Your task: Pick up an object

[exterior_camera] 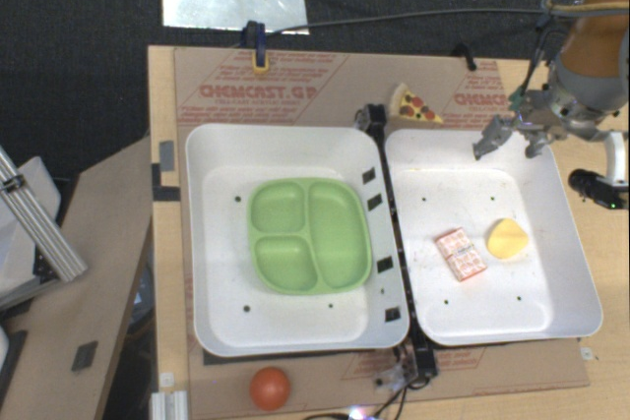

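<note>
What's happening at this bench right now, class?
A robot arm reaches in from the right, its open gripper hovering above the far edge of the right bin, holding nothing. In that bin lie a pink block and a yellow piece, untouched. The left bin holds a green divided plate.

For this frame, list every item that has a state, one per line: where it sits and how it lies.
gripper: open, above the right bin's far edge, holding nothing.
pink packet: lying flat in the right bin, untouched.
yellow piece: resting in the right bin, beside the packet, apart from it.
green divided plate: flat in the left bin, compartments up.
pizza slice toy: on the board behind the bins.
orange ball: on the bench in front of the left bin.
</note>
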Controlling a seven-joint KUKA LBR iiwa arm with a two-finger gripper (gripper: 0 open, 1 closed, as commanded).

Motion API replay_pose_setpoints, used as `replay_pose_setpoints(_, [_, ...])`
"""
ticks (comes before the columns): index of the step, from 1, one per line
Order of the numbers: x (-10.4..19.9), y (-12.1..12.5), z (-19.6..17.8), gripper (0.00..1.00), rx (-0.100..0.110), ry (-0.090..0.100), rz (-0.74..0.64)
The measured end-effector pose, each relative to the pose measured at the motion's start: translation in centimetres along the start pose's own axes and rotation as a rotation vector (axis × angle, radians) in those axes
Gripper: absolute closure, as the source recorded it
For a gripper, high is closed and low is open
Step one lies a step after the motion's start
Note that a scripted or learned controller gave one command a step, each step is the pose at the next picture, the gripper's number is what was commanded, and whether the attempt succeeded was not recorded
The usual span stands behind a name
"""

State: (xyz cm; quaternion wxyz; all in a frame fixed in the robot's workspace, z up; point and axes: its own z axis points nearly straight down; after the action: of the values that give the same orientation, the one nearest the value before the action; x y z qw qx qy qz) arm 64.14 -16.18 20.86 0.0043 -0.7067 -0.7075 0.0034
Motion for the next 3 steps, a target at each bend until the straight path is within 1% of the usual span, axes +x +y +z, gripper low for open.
replay_pose_setpoints(1, [0.1, 0.2, -0.9, 0.0, -0.012, -0.002, -0.002])
replay_pose_setpoints(2, [-0.7, 0.6, 4.9, 0.0, -0.012, -0.002, -0.001])
replay_pose_setpoints(3, [-1.3, 0.3, 10.8, 0.0, -0.01, -0.002, 0.0])
